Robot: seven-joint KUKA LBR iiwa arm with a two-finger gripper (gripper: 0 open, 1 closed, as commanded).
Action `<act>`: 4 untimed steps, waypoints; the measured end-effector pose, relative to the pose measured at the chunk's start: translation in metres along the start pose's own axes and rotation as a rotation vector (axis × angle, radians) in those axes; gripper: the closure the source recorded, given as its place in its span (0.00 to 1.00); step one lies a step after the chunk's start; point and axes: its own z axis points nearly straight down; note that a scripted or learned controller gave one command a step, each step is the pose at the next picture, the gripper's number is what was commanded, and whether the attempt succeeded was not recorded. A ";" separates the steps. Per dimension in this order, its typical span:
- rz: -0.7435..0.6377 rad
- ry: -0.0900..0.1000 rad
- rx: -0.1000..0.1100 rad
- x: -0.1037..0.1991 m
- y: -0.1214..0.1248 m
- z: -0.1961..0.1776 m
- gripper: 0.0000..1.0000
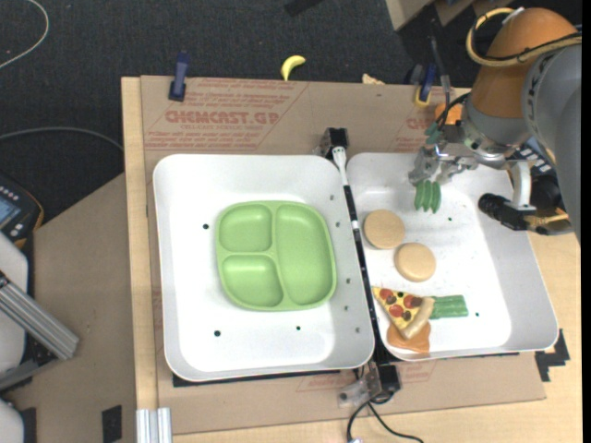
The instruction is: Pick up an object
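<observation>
Green beans [428, 196] clamped between fingers of gripper [429, 185], hanging over right bin [517, 284] upper area. Advise lifting straight, slow; keep clear of cookies [383, 228] below-left.

The counter [231, 118] is a brown board printed with faded red lettering, clamped along its far edge by two blue clips [178, 74]. Two shallow white bins sit side by side on it, their inner rims touching. The left bin [185, 340] lies nearer the board's middle; the right bin [517, 312] reaches past the board's right edge. A small black fitting [334, 139], perhaps a clamp, sits at the far end of the seam between the bins, and another [383, 377] at the near end.
</observation>
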 end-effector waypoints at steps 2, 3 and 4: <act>-0.001 -0.002 -0.006 0.000 0.002 -0.021 1.00; -0.001 -0.003 -0.009 0.000 0.002 -0.032 1.00; -0.002 -0.005 -0.012 0.000 0.003 -0.042 1.00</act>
